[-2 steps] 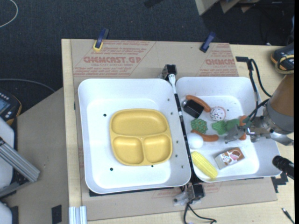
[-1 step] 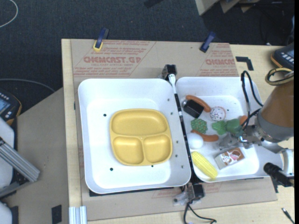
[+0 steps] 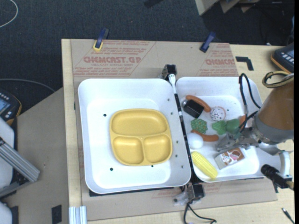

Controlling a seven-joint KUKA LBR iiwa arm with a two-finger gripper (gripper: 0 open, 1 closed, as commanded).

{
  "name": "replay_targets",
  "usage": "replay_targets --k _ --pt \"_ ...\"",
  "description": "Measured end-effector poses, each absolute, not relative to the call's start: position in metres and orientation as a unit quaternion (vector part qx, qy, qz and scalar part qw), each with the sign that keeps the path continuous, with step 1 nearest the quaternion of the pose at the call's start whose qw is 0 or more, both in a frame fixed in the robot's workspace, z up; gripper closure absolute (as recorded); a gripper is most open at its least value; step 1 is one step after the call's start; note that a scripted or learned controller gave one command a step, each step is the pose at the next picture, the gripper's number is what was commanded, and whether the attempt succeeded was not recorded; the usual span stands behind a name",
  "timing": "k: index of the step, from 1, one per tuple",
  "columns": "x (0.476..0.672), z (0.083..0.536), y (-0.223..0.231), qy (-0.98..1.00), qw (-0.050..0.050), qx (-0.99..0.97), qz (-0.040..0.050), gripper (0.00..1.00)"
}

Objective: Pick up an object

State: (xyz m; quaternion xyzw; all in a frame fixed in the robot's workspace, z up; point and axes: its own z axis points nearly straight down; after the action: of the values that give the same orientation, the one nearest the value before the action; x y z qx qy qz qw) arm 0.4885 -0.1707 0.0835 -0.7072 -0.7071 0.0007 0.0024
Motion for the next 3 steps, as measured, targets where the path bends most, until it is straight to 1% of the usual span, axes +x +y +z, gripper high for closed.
replay_targets --k 1,2,3 --pt "0.489 0.095 -0.171 -0.707 0.000 -0.708 0.0002 1.00" --pt "0.493 0.139 -0.166 -0.708 -0.003 -0.707 -0.0009 1.00" --pt "0.491 0.183 -0.170 -0.707 -0.003 -0.707 -0.0009 1.00"
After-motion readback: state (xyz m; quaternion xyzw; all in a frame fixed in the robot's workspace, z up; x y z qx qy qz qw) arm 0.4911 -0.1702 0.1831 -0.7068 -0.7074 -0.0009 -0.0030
